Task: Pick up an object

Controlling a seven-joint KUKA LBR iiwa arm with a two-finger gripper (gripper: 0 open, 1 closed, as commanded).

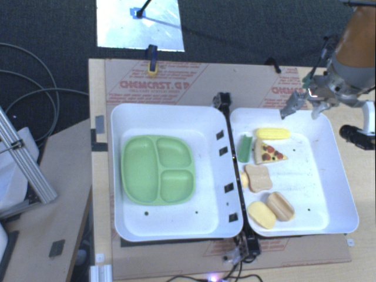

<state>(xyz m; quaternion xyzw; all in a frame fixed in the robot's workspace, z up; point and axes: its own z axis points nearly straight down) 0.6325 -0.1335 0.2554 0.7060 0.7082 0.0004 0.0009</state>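
The right bin (329, 175) holds toy food: a yellow corn cob (273, 134), a pizza slice (269, 153), a green vegetable (245, 147), a slice of toast (258, 177), a hot dog bun (281, 206) and a yellow lump (261, 214). My gripper (304, 108) hangs over the far edge of this bin, up and to the right of the corn cob. It is open, its two fingers spread with nothing between them.
A green divided plate (157, 169) lies in the left bin (135, 116). A black divider with clips (230, 157) runs between the bins. A small yellow piece (244, 180) sits by the toast against the right bin's left wall.
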